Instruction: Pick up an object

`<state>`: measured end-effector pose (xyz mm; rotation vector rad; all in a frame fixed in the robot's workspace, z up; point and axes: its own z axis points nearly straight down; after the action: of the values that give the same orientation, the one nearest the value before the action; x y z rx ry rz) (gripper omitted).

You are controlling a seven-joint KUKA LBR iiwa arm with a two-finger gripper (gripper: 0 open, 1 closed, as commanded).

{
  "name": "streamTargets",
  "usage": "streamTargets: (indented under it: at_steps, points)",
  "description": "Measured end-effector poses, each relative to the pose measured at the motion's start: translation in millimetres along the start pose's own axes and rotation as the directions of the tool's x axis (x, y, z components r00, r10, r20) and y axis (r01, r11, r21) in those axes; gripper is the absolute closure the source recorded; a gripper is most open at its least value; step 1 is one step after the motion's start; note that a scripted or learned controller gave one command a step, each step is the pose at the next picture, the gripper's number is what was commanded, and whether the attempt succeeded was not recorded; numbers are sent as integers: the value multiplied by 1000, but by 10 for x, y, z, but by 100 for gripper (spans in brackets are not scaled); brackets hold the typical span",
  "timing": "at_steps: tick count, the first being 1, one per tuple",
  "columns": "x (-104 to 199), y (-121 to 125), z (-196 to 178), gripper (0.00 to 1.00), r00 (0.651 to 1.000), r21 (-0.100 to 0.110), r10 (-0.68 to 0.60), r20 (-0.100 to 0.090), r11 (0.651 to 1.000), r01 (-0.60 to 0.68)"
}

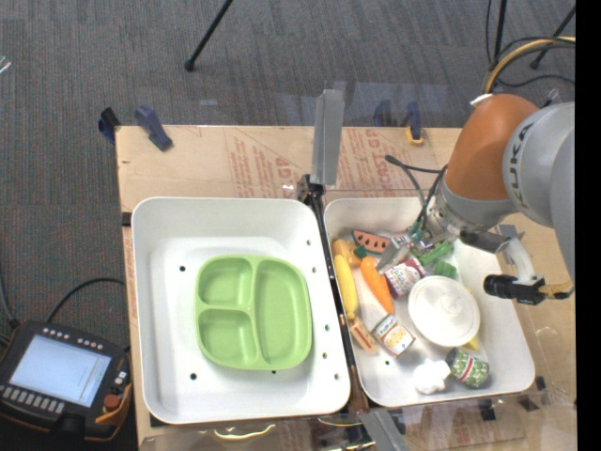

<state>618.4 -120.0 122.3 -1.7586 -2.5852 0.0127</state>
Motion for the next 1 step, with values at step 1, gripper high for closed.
streamTargets:
  at_steps: [1]
  points:
    - [293, -14, 296, 0, 994, -24, 109, 12, 994, -109]
